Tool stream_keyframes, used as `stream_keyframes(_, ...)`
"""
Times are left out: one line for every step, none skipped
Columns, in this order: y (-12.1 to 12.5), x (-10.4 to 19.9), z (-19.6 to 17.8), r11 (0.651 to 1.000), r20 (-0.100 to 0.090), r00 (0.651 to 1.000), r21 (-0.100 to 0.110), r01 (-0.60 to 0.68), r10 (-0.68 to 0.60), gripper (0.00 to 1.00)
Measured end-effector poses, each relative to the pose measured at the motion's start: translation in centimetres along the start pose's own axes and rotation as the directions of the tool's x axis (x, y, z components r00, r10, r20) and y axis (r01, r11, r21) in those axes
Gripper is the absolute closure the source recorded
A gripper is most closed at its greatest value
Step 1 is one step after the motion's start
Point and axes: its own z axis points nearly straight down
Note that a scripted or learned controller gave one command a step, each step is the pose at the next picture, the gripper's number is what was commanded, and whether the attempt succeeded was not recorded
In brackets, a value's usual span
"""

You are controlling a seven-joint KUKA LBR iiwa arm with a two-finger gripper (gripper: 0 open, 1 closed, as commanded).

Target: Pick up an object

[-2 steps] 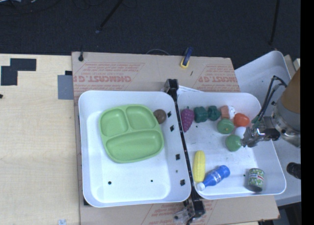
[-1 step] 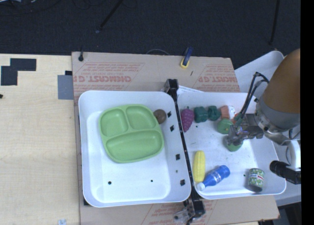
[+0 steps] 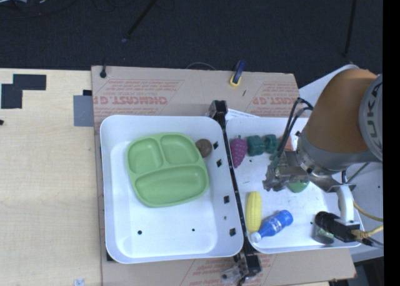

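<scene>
Your biggest worry is the arm [image 3: 340, 119] itself: its bulky grey and orange wrist hangs over the right bin [image 3: 312, 244] and hides much of that bin's far side, so you cannot check from above what the tool is meeting. The arm reaches in from the right and points steeply down, with the gripper [image 3: 282, 178] low over the bin's middle. You cannot tell how the tool is set, nor whether it holds anything. A green object [image 3: 299, 186] sits right at the tool, partly covered; a closing grasp there could clip its edge and push it away. The likely targets lie close together: yellow corn [image 3: 253, 211] touching the blue bottle [image 3: 275, 224], a teal toy [image 3: 260, 145] beside a purple piece [image 3: 238, 151], so a descent could nudge a neighbour.
</scene>
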Motion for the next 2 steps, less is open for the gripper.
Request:
stream_keyframes(0.3,4.7,-0.8,1.000,0.000,1.000,-0.002,0.000,0.000,1.00)
stream_keyframes(-0.6,10.7,-0.6,1.000,0.001,1.000,0.000,0.000,0.000,1.00)
